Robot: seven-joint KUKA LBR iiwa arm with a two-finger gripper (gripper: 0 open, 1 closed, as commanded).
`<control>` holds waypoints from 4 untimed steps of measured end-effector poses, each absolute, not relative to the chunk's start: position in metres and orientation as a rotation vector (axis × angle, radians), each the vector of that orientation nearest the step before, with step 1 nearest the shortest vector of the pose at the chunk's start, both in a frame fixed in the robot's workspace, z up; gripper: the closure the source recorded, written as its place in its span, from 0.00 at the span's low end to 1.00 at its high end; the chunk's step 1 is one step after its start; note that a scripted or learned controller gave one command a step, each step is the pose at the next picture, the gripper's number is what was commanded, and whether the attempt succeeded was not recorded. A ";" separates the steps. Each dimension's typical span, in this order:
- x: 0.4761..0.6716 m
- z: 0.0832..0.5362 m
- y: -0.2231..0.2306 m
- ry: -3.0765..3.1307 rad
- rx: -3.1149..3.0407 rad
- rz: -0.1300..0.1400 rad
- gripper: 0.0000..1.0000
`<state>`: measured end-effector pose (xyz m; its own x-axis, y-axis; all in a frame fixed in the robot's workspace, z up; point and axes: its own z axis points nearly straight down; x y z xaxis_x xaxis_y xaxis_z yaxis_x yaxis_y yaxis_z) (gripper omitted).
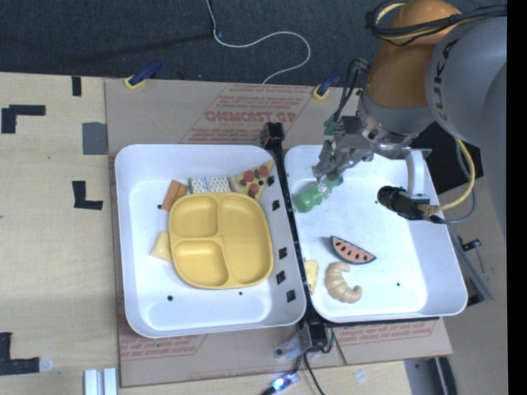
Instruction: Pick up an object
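Note:
In the right bin (428, 245), a small green toy (306, 197) lies near the left wall at the back. My gripper (327, 174) hangs right over the toy's upper right end, and from this angle it seems to touch it. A watermelon slice (352, 251) and a tan croissant (342, 281) lie nearer the bin's front. A little yellow piece (310, 272) rests against the left wall beside the croissant.
The left bin (132, 220) holds a yellow divided plate (221, 239), a pizza slice (254, 180), an orange piece (174, 194), a patterned piece (209, 185) and a yellow wedge (160, 245). A black divider (280, 212) runs between the bins. The arm's cable loops past the right bin's right edge.

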<state>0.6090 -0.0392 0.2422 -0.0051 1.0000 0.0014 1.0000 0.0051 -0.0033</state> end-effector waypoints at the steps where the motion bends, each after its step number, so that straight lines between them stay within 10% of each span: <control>1: 0.585 0.224 -0.002 -2.222 -2.215 0.006 1.00; 2: 0.555 0.233 0.038 -2.225 -2.212 0.003 1.00; 4: 0.565 0.230 0.029 -2.224 -2.217 0.002 1.00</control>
<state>0.5654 0.0293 0.2302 -0.0032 1.0000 0.0005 1.0000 0.0032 -0.0020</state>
